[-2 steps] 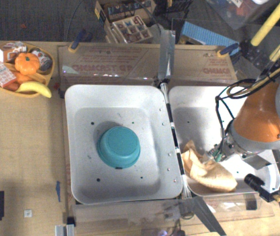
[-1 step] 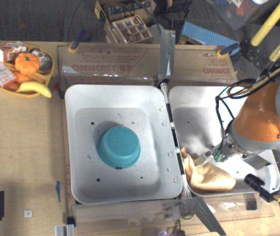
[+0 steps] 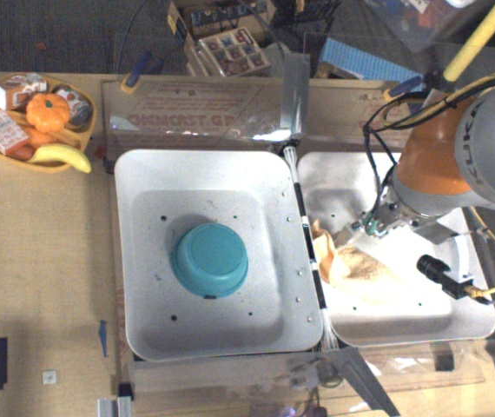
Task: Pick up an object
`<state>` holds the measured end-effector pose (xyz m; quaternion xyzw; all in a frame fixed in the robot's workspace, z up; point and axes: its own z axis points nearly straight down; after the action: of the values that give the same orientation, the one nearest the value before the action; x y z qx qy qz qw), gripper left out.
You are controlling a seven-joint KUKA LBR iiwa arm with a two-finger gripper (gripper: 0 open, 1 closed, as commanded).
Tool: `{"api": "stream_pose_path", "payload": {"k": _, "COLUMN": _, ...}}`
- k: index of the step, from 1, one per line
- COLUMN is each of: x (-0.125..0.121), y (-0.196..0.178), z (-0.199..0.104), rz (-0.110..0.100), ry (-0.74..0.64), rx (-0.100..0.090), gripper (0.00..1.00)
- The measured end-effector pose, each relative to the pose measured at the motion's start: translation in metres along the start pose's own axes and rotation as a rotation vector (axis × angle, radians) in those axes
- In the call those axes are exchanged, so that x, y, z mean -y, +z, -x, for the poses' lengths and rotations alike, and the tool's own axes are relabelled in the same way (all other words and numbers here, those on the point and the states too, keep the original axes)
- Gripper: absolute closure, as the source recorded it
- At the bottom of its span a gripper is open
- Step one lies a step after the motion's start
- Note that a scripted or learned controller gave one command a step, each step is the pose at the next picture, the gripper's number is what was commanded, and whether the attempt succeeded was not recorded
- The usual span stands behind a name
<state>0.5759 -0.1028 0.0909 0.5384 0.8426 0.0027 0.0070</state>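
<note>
Near field: the teal round plastic bowl sits upturned in the middle of the left shallow white bin, well apart from the arm and across the divider.

Middle field: a pale tan, crumpled soft object lies in the right shallow white bin, against that bin's left wall. Its long axis appears to run roughly from 10 o'clock to 4 o'clock. What it is made of cannot be told.

Far field: the gripper hangs low over the right bin, below the grey arm's orange band. Whether it is spread or closed cannot be told at this resolution; nothing can be seen held.

Governing relation: the tan object lies just beside the gripper, at about 7 o'clock from it. In my judgement it is the nearer candidate; the bowl lies far off at 9 o'clock.
</note>
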Motion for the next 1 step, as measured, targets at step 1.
{"api": "stream_pose_path", "payload": {"k": 1, "x": 0.0521, "y": -0.0003, "z": -0.0169, "rz": -0.001, "ry": -0.09, "rx": -0.003, "gripper": 0.0}}
